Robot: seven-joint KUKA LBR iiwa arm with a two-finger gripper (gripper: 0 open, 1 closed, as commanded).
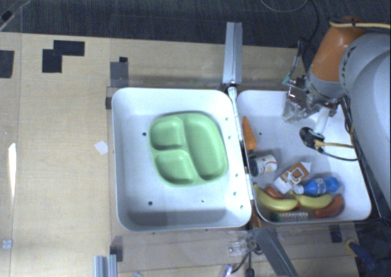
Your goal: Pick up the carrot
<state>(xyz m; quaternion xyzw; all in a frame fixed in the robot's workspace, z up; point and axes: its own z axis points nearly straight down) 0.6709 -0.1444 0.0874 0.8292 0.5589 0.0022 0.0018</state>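
Note:
The carrot (248, 134) is a small orange stick lying lengthwise against the left wall of the right bin (269, 103), near its middle. My gripper (299, 108) hangs over the far right part of that bin, under the orange band of the wrist. It is well to the right of the carrot and apart from it. Nothing shows in the gripper.
A green divided plate (186, 147) lies in the left bin (131, 172). At the near end of the right bin are a small can (264, 164), a carton (292, 175), a blue bottle (321, 185) and two bananas (282, 202). A black cable (317, 140) loops by the arm.

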